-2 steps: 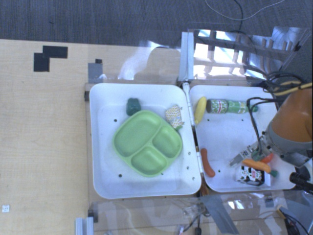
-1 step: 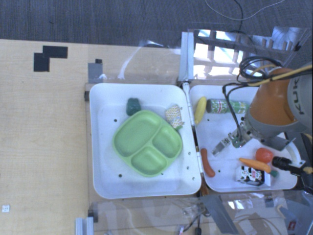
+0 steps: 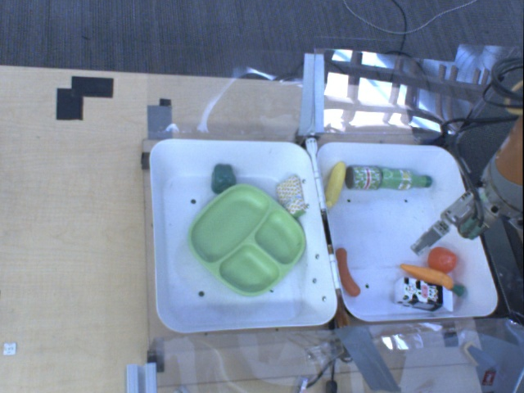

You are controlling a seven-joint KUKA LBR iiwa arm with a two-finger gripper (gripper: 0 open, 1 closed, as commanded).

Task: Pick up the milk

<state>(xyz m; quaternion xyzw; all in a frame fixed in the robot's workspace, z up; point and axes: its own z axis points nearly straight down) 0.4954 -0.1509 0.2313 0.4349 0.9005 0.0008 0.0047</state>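
Observation:
The milk (image 3: 423,294) is a small carton with black and white cow patches. It lies on its side in the front right corner of the right bin (image 3: 385,219). My gripper (image 3: 434,236) hangs over the right side of that bin, up and slightly right of the milk, apart from it. A tomato (image 3: 443,259) and a carrot (image 3: 429,275) lie between the gripper and the carton, with the carrot touching the carton's upper edge. Nothing shows in the gripper.
In the right bin a green bottle (image 3: 386,178) and a banana (image 3: 335,183) lie along the back, and a red sausage (image 3: 348,272) by the left wall. The left bin (image 3: 168,244) holds a green divided plate (image 3: 248,238), a dark green block (image 3: 223,178) and a patterned sponge (image 3: 291,193).

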